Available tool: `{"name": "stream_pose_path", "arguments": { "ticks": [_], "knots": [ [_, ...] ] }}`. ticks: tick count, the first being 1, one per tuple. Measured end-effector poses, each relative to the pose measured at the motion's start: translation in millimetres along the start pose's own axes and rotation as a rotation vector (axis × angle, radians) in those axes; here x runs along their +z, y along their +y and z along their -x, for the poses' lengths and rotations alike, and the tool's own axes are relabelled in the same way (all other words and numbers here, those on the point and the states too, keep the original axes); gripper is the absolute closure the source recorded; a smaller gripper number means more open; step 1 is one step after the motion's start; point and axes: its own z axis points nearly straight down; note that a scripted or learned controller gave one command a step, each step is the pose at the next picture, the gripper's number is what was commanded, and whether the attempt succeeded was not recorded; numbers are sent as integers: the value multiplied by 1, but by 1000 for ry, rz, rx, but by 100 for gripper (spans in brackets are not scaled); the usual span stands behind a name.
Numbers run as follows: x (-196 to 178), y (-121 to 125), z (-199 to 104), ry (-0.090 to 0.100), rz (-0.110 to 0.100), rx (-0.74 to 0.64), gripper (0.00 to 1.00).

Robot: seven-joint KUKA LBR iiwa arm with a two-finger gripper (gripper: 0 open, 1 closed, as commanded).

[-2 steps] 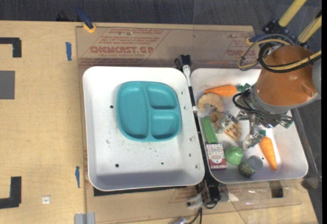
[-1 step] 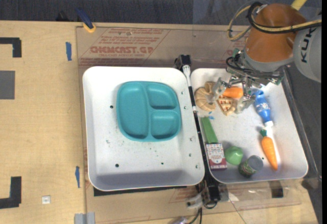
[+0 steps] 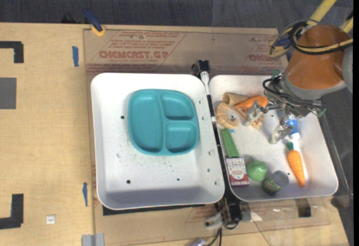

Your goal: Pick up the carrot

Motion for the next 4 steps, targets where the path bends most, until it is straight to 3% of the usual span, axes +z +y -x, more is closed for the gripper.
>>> {"name": "stream_pose_path", "arguments": {
  "ticks": [1, 2, 3, 4],
  "knots": [
    [2, -22, 34, -1, 0, 131, 0],
    [-10, -21, 35, -5, 3, 135, 100],
    [-2, 29, -11, 2, 3, 75, 100],
    [-1, 29, -11, 2, 3, 75, 0]
  ]
}}
